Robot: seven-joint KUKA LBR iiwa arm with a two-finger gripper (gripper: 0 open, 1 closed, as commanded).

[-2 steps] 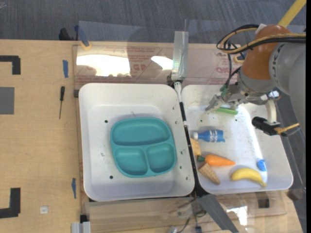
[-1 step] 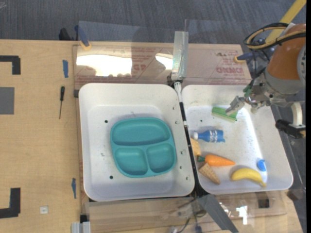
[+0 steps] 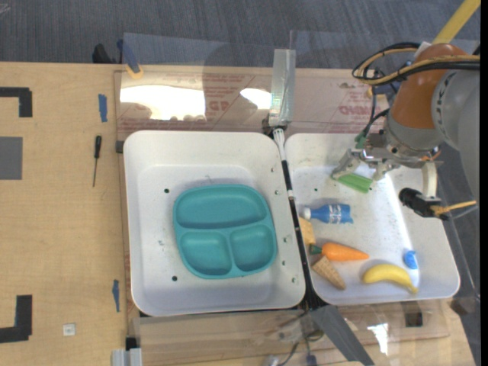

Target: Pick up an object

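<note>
The gripper has its fingers spread around one green block; below it lie one bottle, one carrot, one banana.

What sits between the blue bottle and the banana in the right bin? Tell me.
In the camera view, the carrot lies between the blue bottle and the banana, on the right bin's floor.

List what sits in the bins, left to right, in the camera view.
Teal divided plate → blue bottle → carrot → banana; the gripper hovers by a green piece.
</note>
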